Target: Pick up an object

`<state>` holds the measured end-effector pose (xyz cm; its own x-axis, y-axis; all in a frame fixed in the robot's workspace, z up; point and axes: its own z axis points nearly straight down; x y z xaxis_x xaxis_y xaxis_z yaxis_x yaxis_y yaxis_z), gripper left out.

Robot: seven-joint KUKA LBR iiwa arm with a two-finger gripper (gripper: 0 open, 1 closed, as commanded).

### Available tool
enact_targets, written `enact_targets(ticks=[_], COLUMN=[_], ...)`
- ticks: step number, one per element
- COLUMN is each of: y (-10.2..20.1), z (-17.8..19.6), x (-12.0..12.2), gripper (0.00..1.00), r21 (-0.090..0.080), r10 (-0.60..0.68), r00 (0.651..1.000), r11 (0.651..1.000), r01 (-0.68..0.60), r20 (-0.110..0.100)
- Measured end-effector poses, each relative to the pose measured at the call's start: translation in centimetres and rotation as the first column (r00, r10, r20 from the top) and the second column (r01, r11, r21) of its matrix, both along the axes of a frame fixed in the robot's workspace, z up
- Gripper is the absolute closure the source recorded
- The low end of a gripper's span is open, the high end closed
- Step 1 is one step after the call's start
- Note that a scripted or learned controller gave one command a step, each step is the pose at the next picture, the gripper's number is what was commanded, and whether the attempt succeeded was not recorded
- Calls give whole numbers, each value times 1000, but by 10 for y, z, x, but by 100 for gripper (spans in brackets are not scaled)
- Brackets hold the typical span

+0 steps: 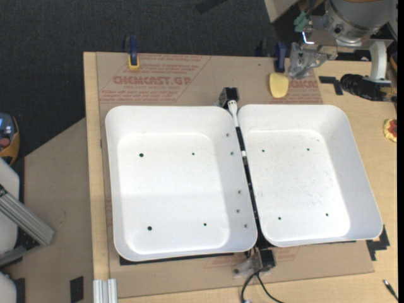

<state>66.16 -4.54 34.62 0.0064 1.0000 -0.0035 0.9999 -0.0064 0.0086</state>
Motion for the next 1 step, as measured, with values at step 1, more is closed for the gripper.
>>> enact_targets(ticks=[1], y=[163], z=[-23], x=[4], gripper=[100], r21=[6], r10=[17], r00=[1000], r11=[1000], r01=[-17], r20=[-8])
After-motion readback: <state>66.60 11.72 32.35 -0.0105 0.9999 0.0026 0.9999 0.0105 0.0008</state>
